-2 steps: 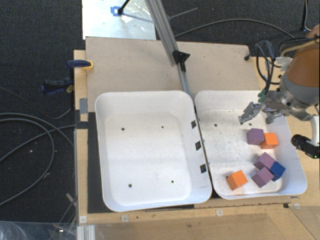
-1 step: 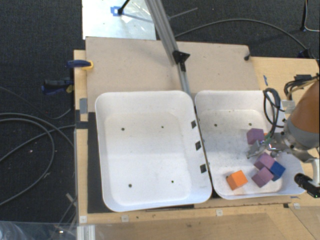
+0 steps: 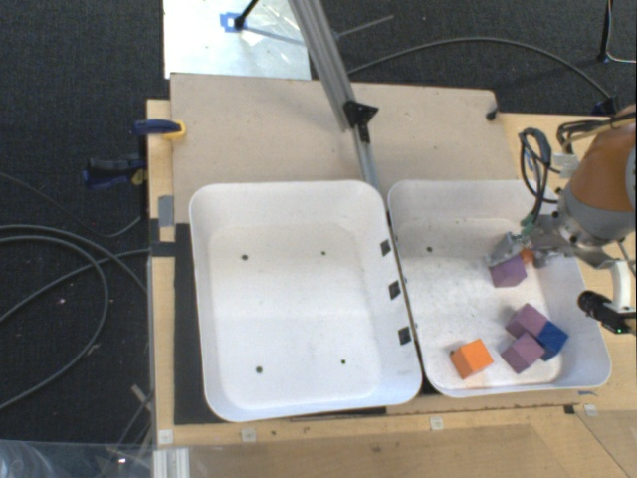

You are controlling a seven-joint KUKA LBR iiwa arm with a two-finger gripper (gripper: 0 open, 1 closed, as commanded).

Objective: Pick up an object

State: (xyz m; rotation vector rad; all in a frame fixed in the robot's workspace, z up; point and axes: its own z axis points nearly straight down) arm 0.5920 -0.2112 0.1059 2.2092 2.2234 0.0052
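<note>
In the right bin [image 3: 438, 217] lie several small blocks. A purple block [image 3: 509, 271] sits near the bin's far right side, directly under my gripper [image 3: 518, 251], which reaches in from the right and touches or nearly touches the block's top edge. Nearer the front right corner are an orange cube [image 3: 472, 358], two purple blocks [image 3: 528, 320] [image 3: 521, 353] and a blue cube [image 3: 553, 340], bunched close together. The arm's orange band [image 3: 607, 172] shows above the wrist at the right edge.
The left bin [image 3: 214, 267] stands beside the right one, their rims meeting at the middle. A slanted metal pole [image 3: 328, 58] crosses the bench from the top. Cables [image 3: 537, 157] hang by the arm; a clamp [image 3: 159, 127] grips the bench's left edge.
</note>
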